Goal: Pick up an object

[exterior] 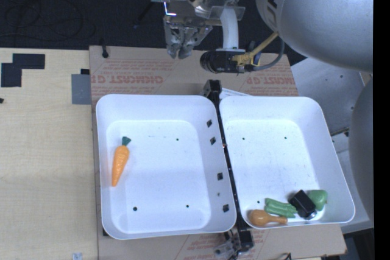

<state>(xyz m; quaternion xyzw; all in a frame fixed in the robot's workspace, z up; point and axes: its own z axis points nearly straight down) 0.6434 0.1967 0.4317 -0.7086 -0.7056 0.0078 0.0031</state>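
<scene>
Brown cardboard sheet (134, 73) under both bins, on pale wooden bench (42, 149).

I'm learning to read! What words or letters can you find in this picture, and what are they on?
"CHEMCRZT GF" or close to it: red print on the cardboard behind the left bin, upside down and blurred, so I am not sure.
More red print on the cardboard behind the right bin, blurred, cannot be read.
Red print on the cardboard at the front edge, too small to read.
"K": part of a black letter on the arm, rest hidden.
</scene>
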